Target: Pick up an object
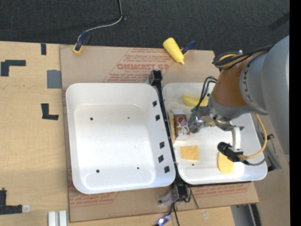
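Observation:
The right bin (244, 173) holds several small objects: a brown packet (180, 124) against its left wall, a flat tan square (190, 153) in front of it, a yellow banana-like piece (191, 100) at the back, and a yellow disc (225, 164) near the front right. My gripper (195, 119) hangs low over the right bin, just right of the brown packet and in front of the banana piece. The grey arm with its orange band (230, 86) reaches in from the right and hides part of the bin floor.
The left bin (75, 126) lies beside the right one, with a black divider clip strip (162, 126) between them. A yellow clamp (173, 49) and a cable with a yellow clip (81, 44) lie on the cardboard behind the bins.

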You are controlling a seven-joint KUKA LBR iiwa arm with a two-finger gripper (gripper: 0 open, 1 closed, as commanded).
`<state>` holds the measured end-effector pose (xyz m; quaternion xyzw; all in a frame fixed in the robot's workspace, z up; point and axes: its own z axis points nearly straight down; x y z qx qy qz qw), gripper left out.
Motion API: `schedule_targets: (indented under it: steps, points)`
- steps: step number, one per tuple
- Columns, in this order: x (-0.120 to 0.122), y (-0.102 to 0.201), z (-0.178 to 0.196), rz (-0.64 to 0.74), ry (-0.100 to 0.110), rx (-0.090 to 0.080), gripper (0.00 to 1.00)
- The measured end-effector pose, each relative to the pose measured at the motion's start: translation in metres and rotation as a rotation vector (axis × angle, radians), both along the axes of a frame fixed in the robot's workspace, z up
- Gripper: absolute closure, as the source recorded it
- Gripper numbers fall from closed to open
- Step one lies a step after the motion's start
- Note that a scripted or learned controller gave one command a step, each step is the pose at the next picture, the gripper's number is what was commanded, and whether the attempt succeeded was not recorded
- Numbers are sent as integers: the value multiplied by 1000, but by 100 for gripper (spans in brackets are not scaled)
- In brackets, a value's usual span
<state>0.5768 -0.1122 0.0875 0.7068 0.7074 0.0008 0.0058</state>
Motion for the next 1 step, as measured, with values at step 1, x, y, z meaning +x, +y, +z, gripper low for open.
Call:
schedule_targets:
  steps: [1]
  points:
    - [31,1,37,1,6,6,100]
